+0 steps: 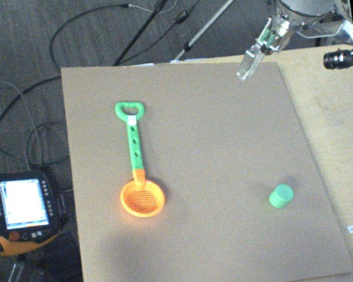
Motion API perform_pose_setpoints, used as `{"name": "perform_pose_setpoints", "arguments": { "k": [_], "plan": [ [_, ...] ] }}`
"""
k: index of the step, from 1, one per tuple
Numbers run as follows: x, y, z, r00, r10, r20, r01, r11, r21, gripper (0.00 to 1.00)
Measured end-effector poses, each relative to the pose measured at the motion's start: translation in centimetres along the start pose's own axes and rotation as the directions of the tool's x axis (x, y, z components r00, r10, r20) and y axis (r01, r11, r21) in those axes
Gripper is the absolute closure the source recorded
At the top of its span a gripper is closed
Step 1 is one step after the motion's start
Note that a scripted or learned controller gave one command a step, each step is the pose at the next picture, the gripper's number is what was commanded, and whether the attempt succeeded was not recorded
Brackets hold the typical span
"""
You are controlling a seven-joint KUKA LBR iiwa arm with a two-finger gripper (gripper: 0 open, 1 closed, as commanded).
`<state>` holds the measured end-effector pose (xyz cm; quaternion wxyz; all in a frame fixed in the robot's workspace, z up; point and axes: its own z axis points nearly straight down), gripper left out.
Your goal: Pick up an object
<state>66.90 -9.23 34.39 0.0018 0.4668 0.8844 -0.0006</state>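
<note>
Pincer [246, 71] hangs well apart from green cylinder [281, 196].

We saw a flat tan board [228, 136] serving as the work surface. On its left part lay a strainer spoon [138, 169] with a green handle and an orange mesh bowl, handle pointing away from us. Well apart, toward the near right, lay a small green cylinder [281, 196].
</note>
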Motion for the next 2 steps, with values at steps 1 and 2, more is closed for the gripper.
{"name": "perform_pose_setpoints", "arguments": {
  "k": [1, 2],
  "plan": [
    [8.7, -9.7, -1.4, 0.981, -0.196, -0.003, 0.196, 0.981, 0.000, 1.00],
    [12.0, -11.4, 9.8, 0.999, -0.040, -0.006, 0.040, 0.999, 0.001, 1.00]
  ]
}}
